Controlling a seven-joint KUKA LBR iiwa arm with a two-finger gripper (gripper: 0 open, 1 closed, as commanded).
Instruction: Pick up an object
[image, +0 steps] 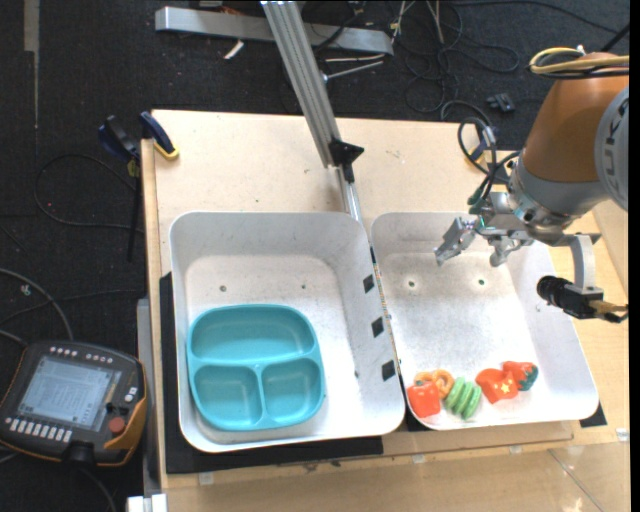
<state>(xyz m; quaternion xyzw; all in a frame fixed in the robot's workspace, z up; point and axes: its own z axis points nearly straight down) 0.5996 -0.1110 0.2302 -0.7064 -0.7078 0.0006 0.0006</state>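
Objects: a small cluster of toy-like plastic pieces lies along the near edge of the right bin (560, 330). From left to right: an orange-and-red pepper-shaped piece (427, 393), a ribbed green piece (463, 398) touching it, then a glossy red piece (497, 385) with a small teal-tipped red piece (522, 374) just beside it.
Position relative to end effector: the cluster sits well apart from the end effector (478, 243), nearer the camera, at the opposite end of the same bin.
End effector: grey metal, two fingers spread apart with nothing between them, hanging over the far part of the right bin.
Arm: grey links with a rounded orange band (572, 125) above the wrist, entering from the right.
Right bin: shallow, white, rounded corners, speckled floor.
Left bin (200, 250): same white shell, holding a smooth teal tray (256, 365) with three compartments.
Bench (240, 160): pale, flat board with light scuffs.
Surroundings: a slanted aluminium rail (310, 80) crosses the far bench; a handheld control pendant (70, 400) lies on the dark floor to the left.
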